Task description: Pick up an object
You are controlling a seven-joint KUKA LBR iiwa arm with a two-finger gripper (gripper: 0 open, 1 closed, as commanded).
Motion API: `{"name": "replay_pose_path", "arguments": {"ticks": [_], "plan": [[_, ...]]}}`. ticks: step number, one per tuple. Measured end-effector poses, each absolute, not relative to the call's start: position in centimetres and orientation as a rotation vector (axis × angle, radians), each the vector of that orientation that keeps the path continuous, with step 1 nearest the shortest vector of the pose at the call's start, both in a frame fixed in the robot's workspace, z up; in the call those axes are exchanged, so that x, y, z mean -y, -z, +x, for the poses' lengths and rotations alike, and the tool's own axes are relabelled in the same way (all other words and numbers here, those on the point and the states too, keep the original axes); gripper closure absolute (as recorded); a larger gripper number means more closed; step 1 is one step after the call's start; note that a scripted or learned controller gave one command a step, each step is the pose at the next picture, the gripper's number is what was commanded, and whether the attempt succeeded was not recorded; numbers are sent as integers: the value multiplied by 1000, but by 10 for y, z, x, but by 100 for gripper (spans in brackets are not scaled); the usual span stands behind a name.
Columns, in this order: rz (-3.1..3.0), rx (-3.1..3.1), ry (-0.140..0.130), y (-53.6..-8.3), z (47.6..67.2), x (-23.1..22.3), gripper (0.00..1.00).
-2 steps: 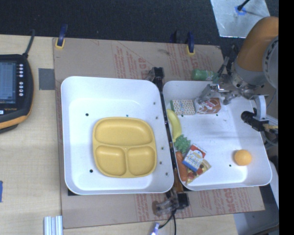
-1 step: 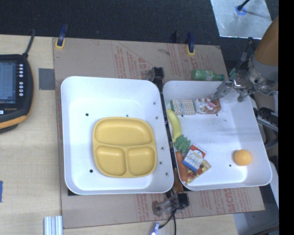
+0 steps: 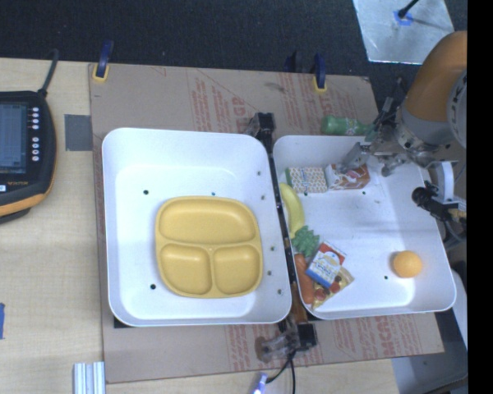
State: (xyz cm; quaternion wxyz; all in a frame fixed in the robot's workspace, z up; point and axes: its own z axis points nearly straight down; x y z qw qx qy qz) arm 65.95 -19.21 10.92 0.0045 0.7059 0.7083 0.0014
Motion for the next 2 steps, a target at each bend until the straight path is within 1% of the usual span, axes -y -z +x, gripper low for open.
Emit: {"name": "replay_pose_path", "arguments": {"ticks": [1, 2], "plan": [[2204, -2209, -6, -104, 662, 163, 0], [2207, -2220, -22, -103, 664, 198, 0]]}}
